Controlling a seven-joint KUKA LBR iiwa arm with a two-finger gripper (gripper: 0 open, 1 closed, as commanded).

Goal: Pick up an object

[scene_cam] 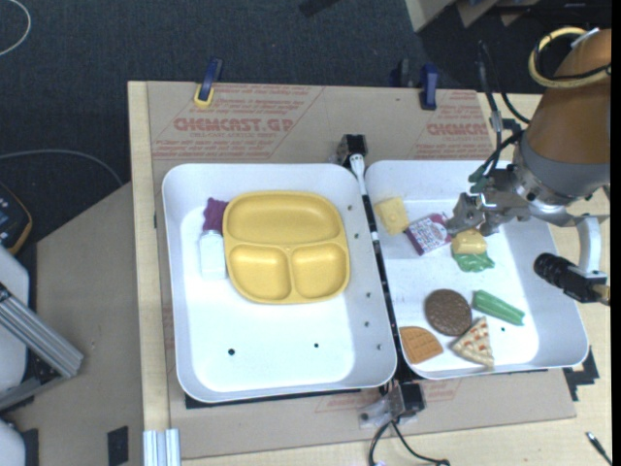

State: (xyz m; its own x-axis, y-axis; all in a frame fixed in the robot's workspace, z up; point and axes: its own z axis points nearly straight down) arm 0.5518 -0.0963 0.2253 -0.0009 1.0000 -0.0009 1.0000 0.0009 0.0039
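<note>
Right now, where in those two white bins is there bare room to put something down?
The left bin has bare floor in front of the yellow divided tray. The right bin is crowded: cookie, pizza slice and green piece leave only a strip along its left wall.

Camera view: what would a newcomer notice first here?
The yellow tray with three compartments fills much of the left bin. In the right bin, small toy foods lie scattered: a pizza slice, a brown cookie. The gripper hovers over that bin's upper part.
</note>
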